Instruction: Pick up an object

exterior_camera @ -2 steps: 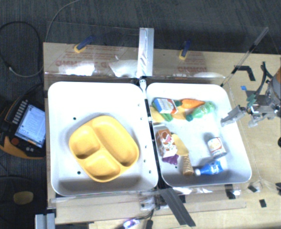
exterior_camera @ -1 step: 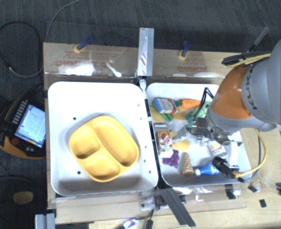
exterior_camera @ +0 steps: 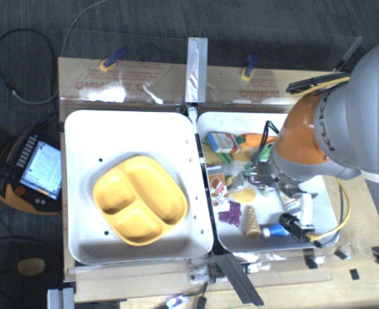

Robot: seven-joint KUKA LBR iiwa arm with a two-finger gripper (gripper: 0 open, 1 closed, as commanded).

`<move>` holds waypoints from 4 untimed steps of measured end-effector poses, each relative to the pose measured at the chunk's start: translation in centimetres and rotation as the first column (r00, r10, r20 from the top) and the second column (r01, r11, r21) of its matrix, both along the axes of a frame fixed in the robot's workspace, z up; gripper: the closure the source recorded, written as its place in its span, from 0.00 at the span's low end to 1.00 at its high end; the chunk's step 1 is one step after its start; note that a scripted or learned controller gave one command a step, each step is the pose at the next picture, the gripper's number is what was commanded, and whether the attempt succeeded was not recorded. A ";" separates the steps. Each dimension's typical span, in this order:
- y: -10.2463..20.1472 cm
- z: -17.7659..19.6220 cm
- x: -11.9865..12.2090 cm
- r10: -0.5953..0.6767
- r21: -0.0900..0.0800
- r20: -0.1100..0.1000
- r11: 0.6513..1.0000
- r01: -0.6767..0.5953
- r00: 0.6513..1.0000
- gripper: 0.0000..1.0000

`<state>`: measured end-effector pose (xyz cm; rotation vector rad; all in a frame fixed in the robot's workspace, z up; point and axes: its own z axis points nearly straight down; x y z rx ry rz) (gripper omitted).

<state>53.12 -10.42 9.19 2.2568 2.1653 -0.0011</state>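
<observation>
My gripper (exterior_camera: pixel 253 174) reaches down into the right bin (exterior_camera: pixel 324 201), among a heap of small objects in its left half. Its tips sit close above a yellowish piece (exterior_camera: pixel 248 195) and a purple piece (exterior_camera: pixel 230 215). A cone-shaped brown item (exterior_camera: pixel 251 222) lies just below, and a blue and black bottle (exterior_camera: pixel 284 228) lies toward the bin's front. A small box with blue and red print (exterior_camera: pixel 221 141) and an orange item (exterior_camera: pixel 254 140) lie at the back. The grey arm with its orange band (exterior_camera: pixel 305 131) hides part of the bin.
The left bin (exterior_camera: pixel 80 166) holds a yellow divided tray (exterior_camera: pixel 139 198). A white tube (exterior_camera: pixel 304 206) lies right of the gripper. A thin divider (exterior_camera: pixel 202 172) separates the bins. Cardboard with clips lines the back edge; a handheld pendant (exterior_camera: pixel 38 169) lies on the floor to the left.
</observation>
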 end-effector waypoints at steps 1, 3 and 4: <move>0.5 0.8 0.2 0.004 0.006 0.002 1.000 -0.004 1.000 1.00; 5.2 10.5 -4.8 0.128 0.011 -0.013 0.992 -0.128 0.992 0.00; 5.3 11.2 -4.7 0.131 0.014 -0.015 0.991 -0.131 0.991 1.00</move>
